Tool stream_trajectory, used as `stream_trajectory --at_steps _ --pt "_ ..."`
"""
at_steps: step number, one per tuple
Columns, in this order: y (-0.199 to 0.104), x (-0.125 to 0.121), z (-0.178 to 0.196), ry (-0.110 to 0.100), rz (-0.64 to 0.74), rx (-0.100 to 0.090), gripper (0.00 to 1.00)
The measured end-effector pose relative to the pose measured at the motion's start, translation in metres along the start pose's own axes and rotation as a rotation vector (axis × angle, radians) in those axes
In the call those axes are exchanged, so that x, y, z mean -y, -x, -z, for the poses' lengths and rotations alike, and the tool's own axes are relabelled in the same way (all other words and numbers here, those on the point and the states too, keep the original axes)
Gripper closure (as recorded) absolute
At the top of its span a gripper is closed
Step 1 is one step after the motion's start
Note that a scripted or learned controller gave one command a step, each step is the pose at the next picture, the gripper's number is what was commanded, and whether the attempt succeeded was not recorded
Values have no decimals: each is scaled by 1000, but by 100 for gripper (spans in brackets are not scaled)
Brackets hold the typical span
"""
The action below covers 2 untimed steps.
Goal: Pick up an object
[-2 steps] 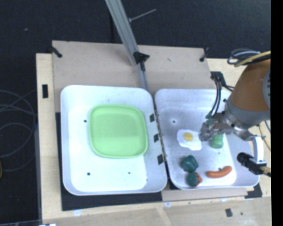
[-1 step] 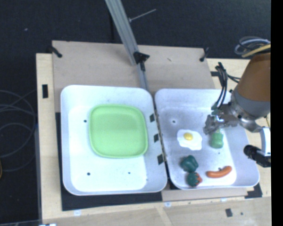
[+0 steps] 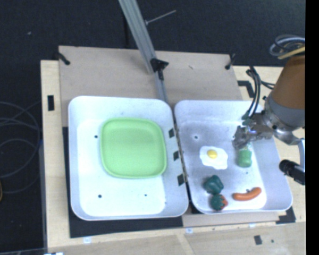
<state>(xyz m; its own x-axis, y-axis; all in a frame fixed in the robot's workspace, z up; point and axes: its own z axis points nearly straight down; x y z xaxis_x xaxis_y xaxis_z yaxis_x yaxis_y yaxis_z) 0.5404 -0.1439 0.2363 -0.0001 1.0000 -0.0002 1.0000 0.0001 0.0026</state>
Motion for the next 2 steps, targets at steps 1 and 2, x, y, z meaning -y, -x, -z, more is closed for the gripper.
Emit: stream_trajectory --at_steps 1,2 --pt "-43 -14 -1 -2 3 -1 100" --pt "-97 -21 10 -1 4 -1 100"
